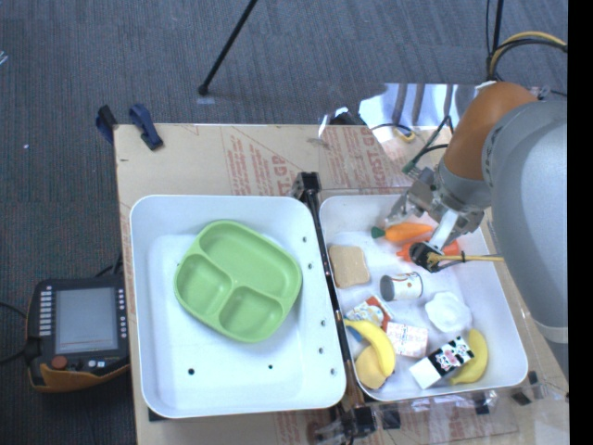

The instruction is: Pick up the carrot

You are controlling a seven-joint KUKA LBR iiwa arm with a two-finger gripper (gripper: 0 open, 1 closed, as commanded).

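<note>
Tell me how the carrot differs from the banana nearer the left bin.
Colour: the carrot is orange with a green end; the banana is yellow. Shape: the carrot is nearly straight; the banana is curved. Place: the carrot lies at the far side of the right bin, the banana at its near side. Both are long and lie flat in the same bin.
</note>
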